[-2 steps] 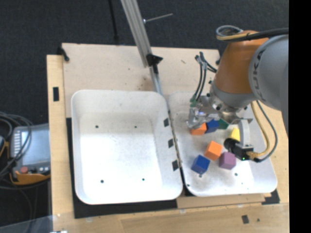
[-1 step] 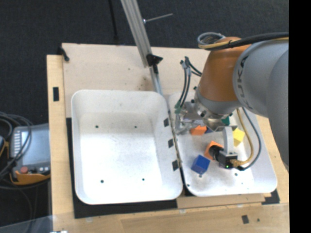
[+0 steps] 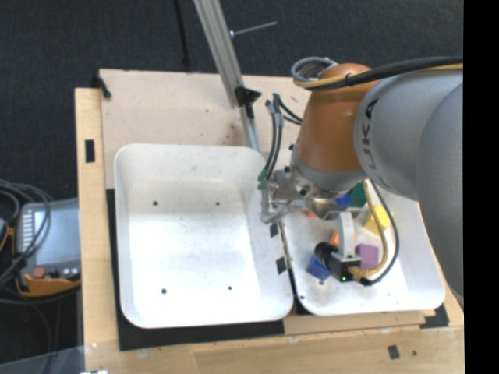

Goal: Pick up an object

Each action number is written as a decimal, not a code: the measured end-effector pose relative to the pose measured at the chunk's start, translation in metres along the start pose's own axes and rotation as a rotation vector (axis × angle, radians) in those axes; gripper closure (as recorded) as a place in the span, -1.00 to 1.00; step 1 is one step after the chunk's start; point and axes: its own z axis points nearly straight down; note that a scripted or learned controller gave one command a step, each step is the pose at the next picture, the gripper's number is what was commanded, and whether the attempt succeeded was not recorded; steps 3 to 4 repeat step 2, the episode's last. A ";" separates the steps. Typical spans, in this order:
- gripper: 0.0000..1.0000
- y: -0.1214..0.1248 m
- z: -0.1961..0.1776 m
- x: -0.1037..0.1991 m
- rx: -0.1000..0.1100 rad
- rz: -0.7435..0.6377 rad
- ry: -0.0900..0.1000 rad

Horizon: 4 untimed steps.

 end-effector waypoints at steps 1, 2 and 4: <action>1.00 -0.011 0.005 0.057 0.003 -0.001 0.000; -1.00 -0.010 0.005 0.054 0.002 0.006 -0.001; -1.00 -0.010 0.005 0.054 0.002 0.006 -0.001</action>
